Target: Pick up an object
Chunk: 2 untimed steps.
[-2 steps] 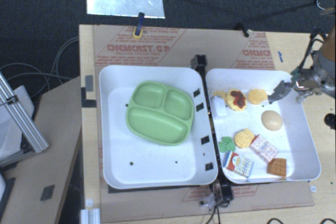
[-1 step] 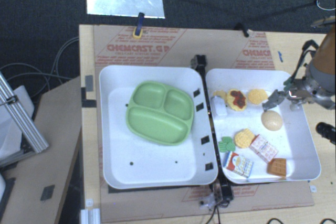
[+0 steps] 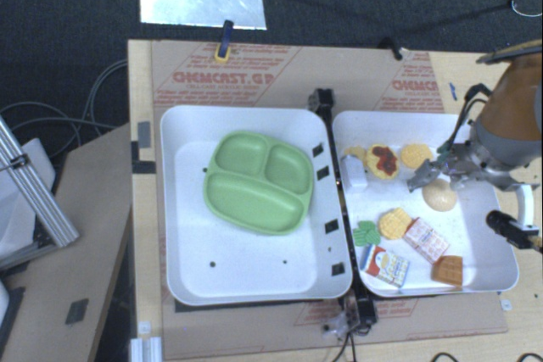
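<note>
The arm came in from the right over the right-hand bin (image 3: pixel 509 267), and the gripper (image 3: pixel 433 175) hung low among the toy food, right above a pale, rounded piece (image 3: pixel 440 197). Whether it was clenched, released or grasping anything, I could not tell; nothing plainly sat in its grasp. That pale piece looked like the likeliest pick, lying in the middle of the bin, just beside the gripper's tip. Trouble was close by on every side: a round yellow biscuit (image 3: pixel 415 154) and a red-topped piece (image 3: pixel 382 160) lay just behind, a waffle-like disc (image 3: pixel 394 223) and a pink-wrapped bar (image 3: pixel 426 238) just in front. A rounded, smooth shape like that could have squirted sideways if the closing came off-centre, and a nudge would have sent it into its neighbours. A descent too far to one side could have pinned it against the bin floor instead. The left bin (image 3: pixel 182 267) held a green divided plate (image 3: pixel 259 181), well apart from the action.
</note>
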Tool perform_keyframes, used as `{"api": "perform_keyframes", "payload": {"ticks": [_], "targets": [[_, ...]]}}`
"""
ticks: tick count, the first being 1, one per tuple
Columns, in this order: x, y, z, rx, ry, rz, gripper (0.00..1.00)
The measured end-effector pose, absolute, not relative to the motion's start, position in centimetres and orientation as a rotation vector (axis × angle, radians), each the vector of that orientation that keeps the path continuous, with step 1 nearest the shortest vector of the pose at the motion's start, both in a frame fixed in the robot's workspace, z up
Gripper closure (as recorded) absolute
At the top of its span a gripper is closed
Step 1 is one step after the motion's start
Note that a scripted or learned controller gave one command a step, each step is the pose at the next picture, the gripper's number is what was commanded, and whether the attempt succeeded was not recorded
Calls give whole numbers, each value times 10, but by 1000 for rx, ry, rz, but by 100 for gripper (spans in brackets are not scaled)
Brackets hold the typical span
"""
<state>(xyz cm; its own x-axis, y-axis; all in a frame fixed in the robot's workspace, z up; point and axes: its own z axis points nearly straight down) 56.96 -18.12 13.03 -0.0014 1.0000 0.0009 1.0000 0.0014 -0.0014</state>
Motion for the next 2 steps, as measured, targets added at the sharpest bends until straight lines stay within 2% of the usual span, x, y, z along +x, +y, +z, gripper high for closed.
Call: {"api": "perform_keyframes", "payload": {"ticks": [1, 2], "targets": [[574, -186, 91, -2235, -2232, -2, 0], [577, -188, 106, -2246, -2243, -12, 100]]}}
